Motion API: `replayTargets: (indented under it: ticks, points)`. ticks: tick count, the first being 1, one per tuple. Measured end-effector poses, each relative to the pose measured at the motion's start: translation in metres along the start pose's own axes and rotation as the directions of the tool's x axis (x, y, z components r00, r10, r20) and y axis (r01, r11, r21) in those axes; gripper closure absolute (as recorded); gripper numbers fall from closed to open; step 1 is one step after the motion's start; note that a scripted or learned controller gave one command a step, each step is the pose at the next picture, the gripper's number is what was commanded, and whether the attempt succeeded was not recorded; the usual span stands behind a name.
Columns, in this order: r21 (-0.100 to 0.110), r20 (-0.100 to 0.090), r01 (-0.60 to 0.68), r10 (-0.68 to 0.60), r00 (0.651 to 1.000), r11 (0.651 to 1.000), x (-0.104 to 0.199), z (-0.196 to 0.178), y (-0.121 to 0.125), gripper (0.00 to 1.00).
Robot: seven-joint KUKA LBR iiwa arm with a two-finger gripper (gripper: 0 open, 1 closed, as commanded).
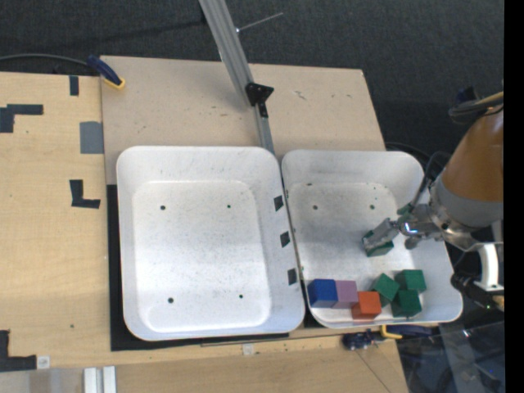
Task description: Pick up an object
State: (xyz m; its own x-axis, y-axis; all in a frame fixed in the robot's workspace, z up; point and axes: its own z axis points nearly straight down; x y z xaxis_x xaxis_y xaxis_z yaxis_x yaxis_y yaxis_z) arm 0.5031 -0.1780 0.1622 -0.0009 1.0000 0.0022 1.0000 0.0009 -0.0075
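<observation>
My gripper [380, 238] hangs over the middle of the right bin [344, 170], reaching in from the right below the orange wrist band. A small green piece [379, 250] shows right beneath its tip, touching or very close to it. Along the bin's front wall lie a blue block [322, 291], a pale purple block [346, 291] and an orange block [368, 304]. Three green blocks sit in the front right corner [386, 286] [413, 281] [406, 303].
The left bin [196, 236] stands beside the right one, sharing a raised middle rim. A slanted metal pole [233, 47] runs down from the top to the bins' back edge. The arm's body [475, 178] covers the right bin's right side.
</observation>
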Motion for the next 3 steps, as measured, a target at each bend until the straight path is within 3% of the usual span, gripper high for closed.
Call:
replayTargets:
  ticks: [1,2,3]
  points:
    - [-0.005,0.001,0.0,0.0,1.0,1.0,-0.004,0.056,-0.007,0.0]
    - [-0.004,0.0,0.001,-0.001,1.0,1.0,-0.004,0.046,-0.007,1.0]
    - [-0.012,0.004,0.001,0.0,1.0,1.0,-0.005,-0.017,-0.007,1.0]
